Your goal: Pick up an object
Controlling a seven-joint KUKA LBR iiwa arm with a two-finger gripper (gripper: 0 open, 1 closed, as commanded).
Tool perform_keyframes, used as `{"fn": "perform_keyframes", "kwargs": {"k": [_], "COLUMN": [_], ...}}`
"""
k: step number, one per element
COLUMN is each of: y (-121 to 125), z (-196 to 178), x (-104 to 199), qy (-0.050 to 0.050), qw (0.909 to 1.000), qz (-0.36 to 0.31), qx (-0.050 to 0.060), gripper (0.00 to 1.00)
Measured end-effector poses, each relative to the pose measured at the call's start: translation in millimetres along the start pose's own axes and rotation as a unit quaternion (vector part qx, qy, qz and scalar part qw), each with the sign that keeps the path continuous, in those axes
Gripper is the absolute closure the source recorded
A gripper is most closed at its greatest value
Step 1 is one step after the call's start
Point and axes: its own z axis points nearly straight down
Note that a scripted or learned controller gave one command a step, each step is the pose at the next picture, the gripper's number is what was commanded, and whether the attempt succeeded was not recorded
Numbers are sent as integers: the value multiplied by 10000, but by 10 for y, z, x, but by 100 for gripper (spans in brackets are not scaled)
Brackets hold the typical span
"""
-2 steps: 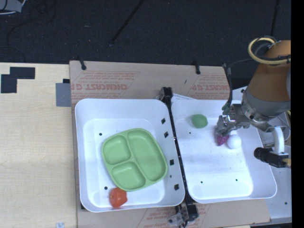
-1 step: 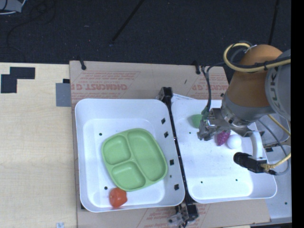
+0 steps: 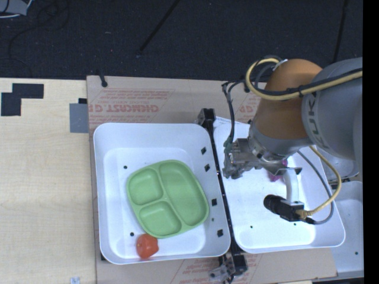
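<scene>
Nearest candidate for pickup: small pink item (image 3: 276, 171), right of the green divided plate (image 3: 167, 197), in the right bin (image 3: 278, 241), mostly hidden beneath the wrist; shape not discernible. Second candidate: orange-red lump (image 3: 147, 245), just below the plate's lower-left corner, close to it, in the left bin (image 3: 98, 188). Gripper (image 3: 235, 163): right of the plate, just past the divide between bins, low over the right bin's floor, nothing visibly held; whether open or closed cannot be told. Arm (image 3: 290, 108): grey with orange band, further right of the plate. Likely step: approach, no grasp yet. Advised: centre over one chosen item, descend straight, keep off the bin wall, close only once astride it.
</scene>
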Motion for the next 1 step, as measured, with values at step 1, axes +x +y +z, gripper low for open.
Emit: {"fn": "perform_keyframes", "kwargs": {"k": [1], "y": [25], "z": [-107], "x": [546], "qy": [-5], "qw": [10000], "qz": [2], "qx": [-8], "gripper": [100]}}
